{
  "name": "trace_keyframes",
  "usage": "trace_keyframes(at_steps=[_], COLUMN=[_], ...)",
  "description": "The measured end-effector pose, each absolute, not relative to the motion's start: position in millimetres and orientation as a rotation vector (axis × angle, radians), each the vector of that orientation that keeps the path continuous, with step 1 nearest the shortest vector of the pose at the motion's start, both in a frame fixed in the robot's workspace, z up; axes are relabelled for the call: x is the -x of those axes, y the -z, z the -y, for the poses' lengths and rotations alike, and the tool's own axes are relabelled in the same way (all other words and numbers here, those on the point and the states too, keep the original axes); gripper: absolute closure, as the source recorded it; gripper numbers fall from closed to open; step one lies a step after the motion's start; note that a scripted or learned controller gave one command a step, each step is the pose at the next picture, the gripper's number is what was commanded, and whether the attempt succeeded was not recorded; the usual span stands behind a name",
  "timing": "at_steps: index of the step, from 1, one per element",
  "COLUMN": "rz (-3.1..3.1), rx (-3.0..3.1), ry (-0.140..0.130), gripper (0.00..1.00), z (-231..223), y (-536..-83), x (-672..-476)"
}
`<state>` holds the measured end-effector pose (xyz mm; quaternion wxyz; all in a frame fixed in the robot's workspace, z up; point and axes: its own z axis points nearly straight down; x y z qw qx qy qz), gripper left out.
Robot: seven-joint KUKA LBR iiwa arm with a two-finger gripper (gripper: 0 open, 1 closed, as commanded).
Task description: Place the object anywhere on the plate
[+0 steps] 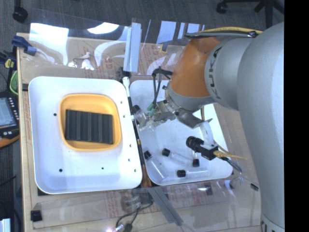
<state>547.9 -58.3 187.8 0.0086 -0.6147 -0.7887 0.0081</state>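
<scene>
Claw (145,119) was low over the right bin (166,166), near its left wall; open or closed could not be told. One small green object (151,111) lay just beside it, grip unconfirmed. Four small black pieces (165,152) sat apart on that bin's floor. The left bin (43,144) held one yellow plate (65,105) with a ribbed black panel (89,126). Two bins counted.

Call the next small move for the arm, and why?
Probably a short straight lift, then a grasp check, before crossing. The gripper sits low in the right bin near its left wall; whether it holds anything cannot be told. Several small black pieces lie loose on that bin's floor, and the yellow plate is in the left bin.
</scene>
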Motion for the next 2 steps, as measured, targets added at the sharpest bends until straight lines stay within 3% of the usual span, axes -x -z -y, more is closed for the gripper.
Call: trace_keyframes(at_steps=[1, 2], rz=[2.708, 2.708], rx=[1.595, 1.596], ry=[0.0, 0.0], gripper=[1.0, 0.0], z=[18.4, 18.7], y=[-192.2, -192.2], x=[-573.0, -573.0])
